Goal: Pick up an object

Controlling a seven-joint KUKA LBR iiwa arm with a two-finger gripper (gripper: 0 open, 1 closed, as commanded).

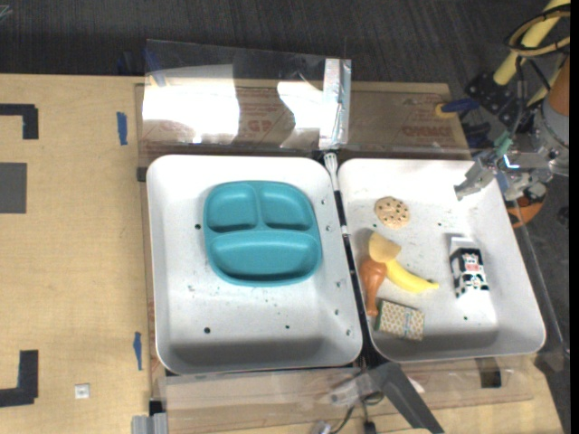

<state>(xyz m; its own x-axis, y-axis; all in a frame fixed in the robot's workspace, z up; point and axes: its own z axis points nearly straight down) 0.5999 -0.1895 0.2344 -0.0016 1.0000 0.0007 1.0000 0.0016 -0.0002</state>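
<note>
Nearest you, in the right bin [516, 328], a patterned square piece [401, 319] lies at the front edge. Just behind it: orange carrot [372, 281] touching a yellow banana [404, 276]; a black-and-white carton [469, 269] sits apart to the right. Further back, a cookie [392, 211]. The left bin [172, 315] holds a teal divided tray [261, 231]. At the right bin's far corner you see the end effector [493, 172]; its opening cannot be told.
</note>
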